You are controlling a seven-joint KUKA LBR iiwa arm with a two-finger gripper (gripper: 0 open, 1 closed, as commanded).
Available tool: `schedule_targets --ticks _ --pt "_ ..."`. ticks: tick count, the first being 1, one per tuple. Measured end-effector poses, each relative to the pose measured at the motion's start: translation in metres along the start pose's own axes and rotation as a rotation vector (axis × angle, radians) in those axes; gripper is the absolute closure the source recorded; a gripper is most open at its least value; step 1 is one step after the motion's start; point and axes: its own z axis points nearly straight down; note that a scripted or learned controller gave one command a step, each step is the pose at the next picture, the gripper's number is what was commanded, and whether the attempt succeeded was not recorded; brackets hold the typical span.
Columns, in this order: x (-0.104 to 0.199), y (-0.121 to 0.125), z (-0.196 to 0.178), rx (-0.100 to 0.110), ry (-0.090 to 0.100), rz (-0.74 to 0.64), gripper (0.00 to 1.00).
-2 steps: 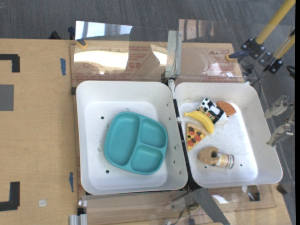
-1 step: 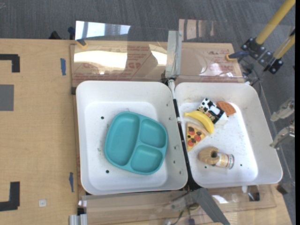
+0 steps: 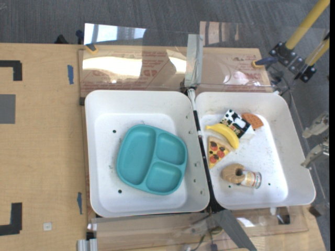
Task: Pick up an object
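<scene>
Objects for picking are all lying in the right bin [image 3: 296, 156]. Reference landmark is the yellow banana [image 3: 223, 134], smooth and curved, which is resting near the bin's middle, toward its far side. Touching the banana on its near-left side, a flat wedge-shaped pizza slice [image 3: 216, 151] with dark red spots is lying against the divider. Just beyond the banana, a black-and-white patterned block [image 3: 234, 121] is sitting, shape hard to resolve. To the right of that block, an orange-brown rounded piece [image 3: 255, 121] is lying, partly overlapping a white item that is blending into the bin floor. Nearer the camera than the banana and apart from it, a brown bottle [image 3: 241, 177] with a glossy banded end is lying on its side. Well left of the banana, a matte teal three-compartment plate [image 3: 152, 159] is sitting in the left bin [image 3: 99, 140]. Far right of the banana, outside the bin wall, the pale grey gripper [image 3: 315, 141] is showing, cut off by the frame; cannot tell its state. It is holding nothing.
</scene>
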Motion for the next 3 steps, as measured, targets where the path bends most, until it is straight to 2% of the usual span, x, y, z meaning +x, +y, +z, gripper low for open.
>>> schedule_targets --ticks 2,3 --pt "0.0 -0.001 0.004 -0.001 0.001 0.09 0.0" --pt "0.025 0.056 0.021 -0.002 0.003 0.11 0.0"
